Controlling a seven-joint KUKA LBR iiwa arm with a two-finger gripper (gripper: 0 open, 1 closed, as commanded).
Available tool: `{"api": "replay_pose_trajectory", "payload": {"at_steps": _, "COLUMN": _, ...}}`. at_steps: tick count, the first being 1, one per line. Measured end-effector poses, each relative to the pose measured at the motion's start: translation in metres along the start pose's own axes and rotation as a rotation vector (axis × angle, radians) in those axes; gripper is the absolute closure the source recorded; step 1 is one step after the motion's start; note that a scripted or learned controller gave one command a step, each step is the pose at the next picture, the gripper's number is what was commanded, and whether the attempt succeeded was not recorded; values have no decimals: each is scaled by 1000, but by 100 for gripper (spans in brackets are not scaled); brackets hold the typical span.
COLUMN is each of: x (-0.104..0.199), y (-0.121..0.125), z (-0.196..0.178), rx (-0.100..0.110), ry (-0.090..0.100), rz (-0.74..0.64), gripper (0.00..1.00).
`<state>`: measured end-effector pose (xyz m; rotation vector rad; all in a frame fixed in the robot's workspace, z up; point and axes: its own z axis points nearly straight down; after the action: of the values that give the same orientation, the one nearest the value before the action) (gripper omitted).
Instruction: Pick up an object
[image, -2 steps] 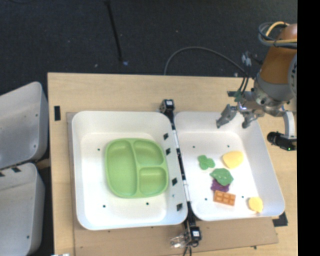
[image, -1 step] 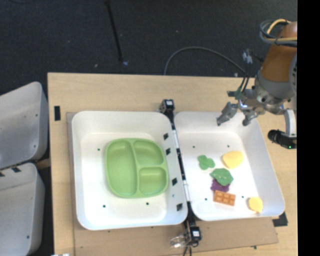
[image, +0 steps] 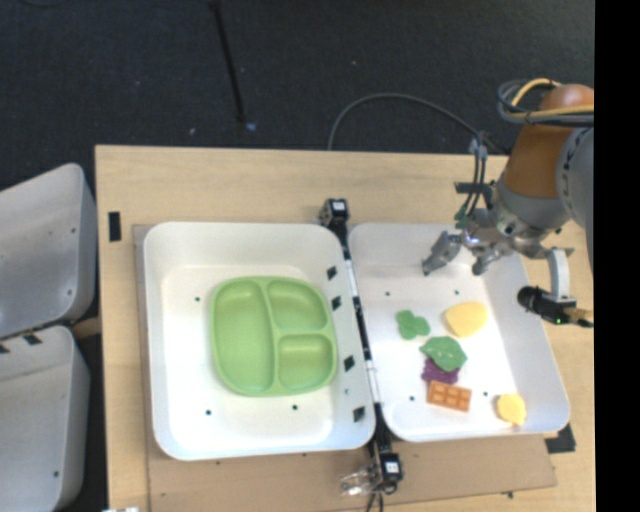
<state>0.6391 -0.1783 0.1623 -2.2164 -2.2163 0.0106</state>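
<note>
Camera view, from where I sit at the remote station: I look down at a slant on a wooden bench (image: 120, 190) that carries two shallow white bins side by side. My arm (image: 540, 165), grey with an orange band, reaches in from the right. Its gripper (image: 462, 258) hangs over the upper part of the right bin (image: 395, 250), with its two fingers spread apart and nothing between them.

The left bin (image: 180, 260) holds a light green divided plate (image: 272, 335) with three compartments, lying flat near the middle.

The right bin holds six small things, all well below the gripper. A dark green piece (image: 411, 324) sits near the bin's centre, and a pale yellow lump (image: 466, 319) lies just to its right. Lower down, a green leaf-shaped piece (image: 444, 351) rests on top of a purple piece (image: 438, 372) (I can see just the purple edge under it). An orange waffle-like block (image: 449, 397) sits just below the purple one, touching or nearly so. A small yellow piece (image: 510, 408) lies near the bin's lower right corner, apart from the others.

Black clips (image: 350, 330) line the seam where the two bins meet.
</note>
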Motion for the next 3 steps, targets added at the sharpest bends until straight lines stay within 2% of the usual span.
{"api": "replay_pose_trajectory", "payload": {"at_steps": 1, "x": 0, "y": -4, "z": 67, "rx": -1, "ry": 0, "rz": 1, "gripper": 0}}
{"api": "replay_pose_trajectory", "payload": {"at_steps": 2, "x": -1, "y": -4, "z": 64, "rx": -6, "ry": -1, "rz": 4, "gripper": 0}}
{"api": "replay_pose_trajectory", "payload": {"at_steps": 3, "x": -2, "y": -4, "z": 57, "rx": -3, "ry": 0, "rz": 4, "gripper": 100}}
